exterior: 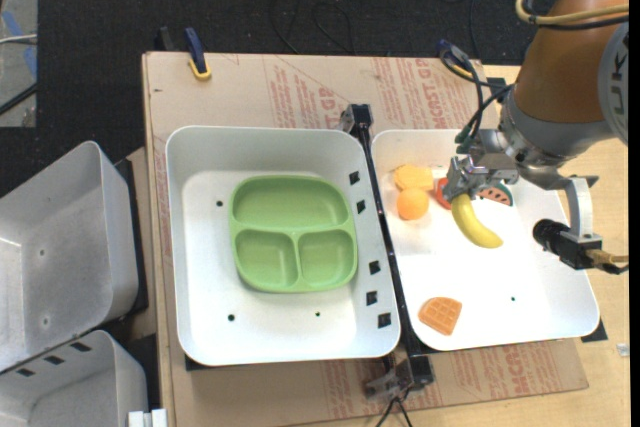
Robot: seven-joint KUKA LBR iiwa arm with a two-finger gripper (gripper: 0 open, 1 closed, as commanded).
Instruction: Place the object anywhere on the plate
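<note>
Below, the worktop [260, 75] carries two white bins: the left bin [200, 175] holding one green plate [295, 233] with three compartments, and the right bin [540, 315], just right of the plate's bin, holding the loose items. One arm [570, 65] reaches over the right bin, its tool [466, 183] low above the top end of one banana [474, 221]; whether the tool is spread or pinching cannot be told. Left of the banana lie two orange round pieces [412, 192], touching; a watermelon slice [494, 193] lies at its right, and one waffle [440, 315] sits well below. Likely risk: crowding around the banana's top could make the tool catch a neighbour or slip off the curved fruit, leaving nothing carried to the plate.
</note>
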